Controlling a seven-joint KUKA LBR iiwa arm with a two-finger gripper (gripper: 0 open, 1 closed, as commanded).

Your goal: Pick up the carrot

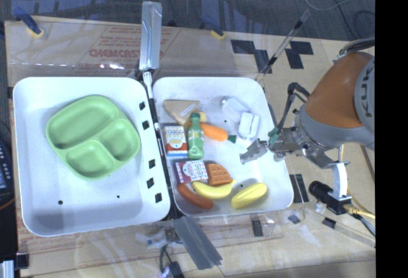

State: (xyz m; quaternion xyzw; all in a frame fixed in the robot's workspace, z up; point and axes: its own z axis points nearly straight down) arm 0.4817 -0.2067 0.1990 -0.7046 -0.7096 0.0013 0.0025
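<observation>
The carrot (215, 133) lies in the right bin (271, 104), just beside the green bottle (195, 138) and near the white packet (247, 124). Food is packed close there, so the carrot's free side faces the arm. The gripper (254, 152) hangs low over the bin's right part, a little apart from the carrot, tilted in from the right. Its jaws look a bit open, holding nothing. The green plate (94, 136) sits in the left bin (32, 162).
</observation>
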